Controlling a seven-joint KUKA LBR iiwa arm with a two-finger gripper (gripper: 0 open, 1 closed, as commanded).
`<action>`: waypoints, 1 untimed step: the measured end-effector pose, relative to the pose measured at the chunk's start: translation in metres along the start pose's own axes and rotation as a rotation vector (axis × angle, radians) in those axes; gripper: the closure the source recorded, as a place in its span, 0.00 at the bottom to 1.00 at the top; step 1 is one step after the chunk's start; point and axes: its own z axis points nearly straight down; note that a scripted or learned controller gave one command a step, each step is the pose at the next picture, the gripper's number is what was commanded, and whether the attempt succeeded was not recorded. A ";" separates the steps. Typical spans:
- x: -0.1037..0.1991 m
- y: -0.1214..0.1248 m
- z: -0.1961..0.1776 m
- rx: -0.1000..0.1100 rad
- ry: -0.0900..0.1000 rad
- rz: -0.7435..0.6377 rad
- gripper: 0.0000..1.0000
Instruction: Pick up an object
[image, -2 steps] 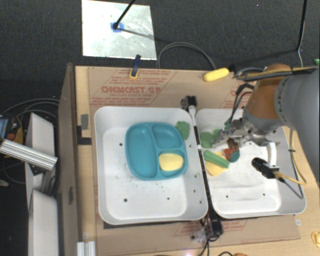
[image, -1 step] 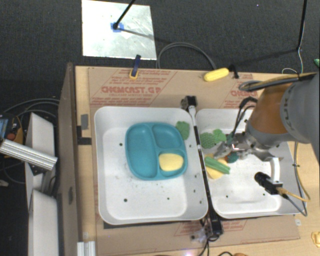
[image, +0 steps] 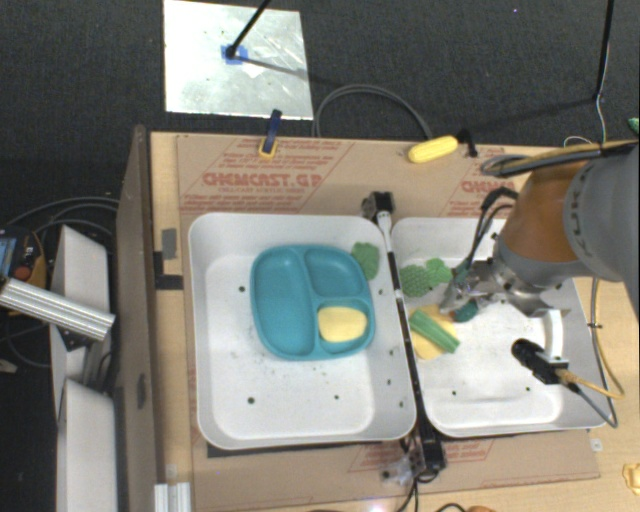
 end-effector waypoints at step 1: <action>0.078 0.000 -0.094 -0.004 0.002 -0.009 1.00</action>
